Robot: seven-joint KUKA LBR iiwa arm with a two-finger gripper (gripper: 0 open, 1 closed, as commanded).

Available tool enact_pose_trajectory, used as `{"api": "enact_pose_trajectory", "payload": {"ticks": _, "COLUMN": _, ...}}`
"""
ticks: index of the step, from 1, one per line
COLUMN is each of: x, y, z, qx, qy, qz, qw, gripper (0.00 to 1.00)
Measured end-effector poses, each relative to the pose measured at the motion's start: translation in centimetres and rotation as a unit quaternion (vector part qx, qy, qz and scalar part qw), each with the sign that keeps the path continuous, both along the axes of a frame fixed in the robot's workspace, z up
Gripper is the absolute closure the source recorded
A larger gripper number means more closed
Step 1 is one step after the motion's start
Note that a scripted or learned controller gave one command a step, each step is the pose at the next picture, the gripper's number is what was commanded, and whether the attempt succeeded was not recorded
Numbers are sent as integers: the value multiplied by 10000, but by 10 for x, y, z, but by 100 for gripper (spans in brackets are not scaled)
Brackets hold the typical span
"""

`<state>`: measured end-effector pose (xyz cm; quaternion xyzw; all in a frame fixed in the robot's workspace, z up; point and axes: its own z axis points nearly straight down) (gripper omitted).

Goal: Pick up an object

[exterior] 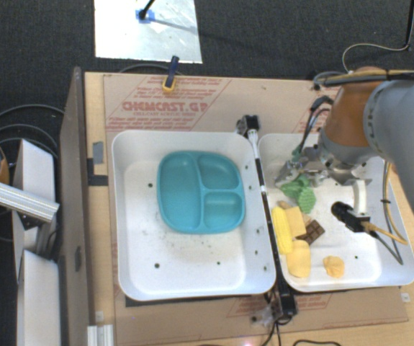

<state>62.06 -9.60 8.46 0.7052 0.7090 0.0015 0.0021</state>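
My gripper (302, 171) hangs low over the upper left part of the right bin (379, 262). It is directly above a green crinkled object (300, 193) and close to it. I cannot tell whether they touch. Below the green object lie a long yellow piece (282, 231), a pale yellow block (299, 259) and a small brown piece (314, 231). A small orange-yellow lump (333, 267) rests near the bin's front edge.
The left bin (138, 265) holds a teal divided plate (200, 192). A black bar (260, 186) runs along the seam between the bins. The arm (390, 117) covers the right bin's upper right corner.
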Motion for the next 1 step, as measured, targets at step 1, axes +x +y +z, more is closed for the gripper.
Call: {"api": "enact_pose_trajectory", "payload": {"ticks": 1, "x": -51, "y": -7, "z": -1, "qx": 6, "qy": 40, "qz": -30, "qw": 10000, "gripper": 0}}
